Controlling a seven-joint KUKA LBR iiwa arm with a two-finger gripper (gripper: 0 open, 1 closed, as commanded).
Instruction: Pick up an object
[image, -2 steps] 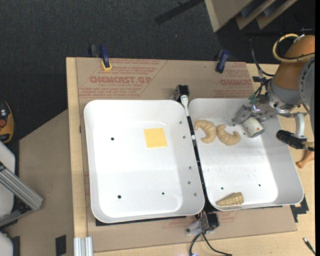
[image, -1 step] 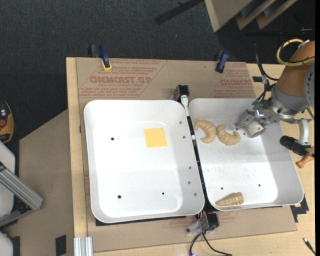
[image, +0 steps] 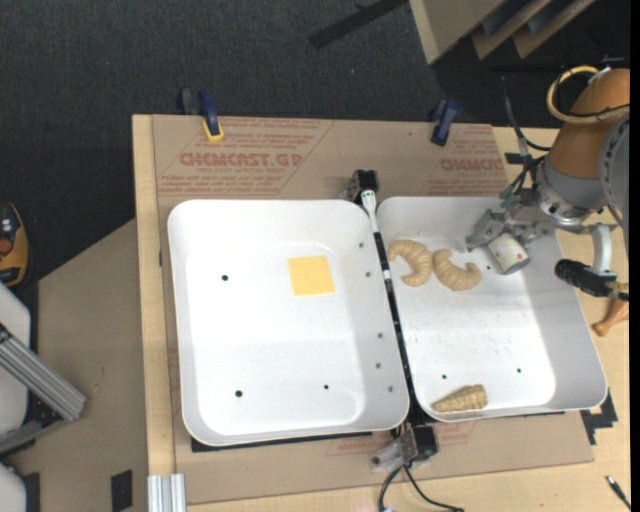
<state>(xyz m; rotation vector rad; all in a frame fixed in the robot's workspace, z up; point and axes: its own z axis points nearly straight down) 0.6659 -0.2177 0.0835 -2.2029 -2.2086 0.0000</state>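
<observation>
Two tan curled croissant-shaped pieces lie in the right bin (image: 560, 330): one (image: 412, 260) near its left wall, the other (image: 457, 273) just right of it. A tan ridged cone-shaped piece (image: 461, 400) rests at that bin's front edge. A flat yellow square (image: 311, 275) lies in the left bin (image: 200, 300). My gripper (image: 497, 243) hangs low over the back of the right bin, just right of the second curled piece and close to it. Nothing can be seen held in it.
The arm's grey and orange wrist (image: 585, 140) reaches in over the right bin's back right corner. A black divider strip (image: 385, 290) runs between the bins. Blue clamps (image: 210, 112) (image: 444, 120) hold the cardboard base at the back.
</observation>
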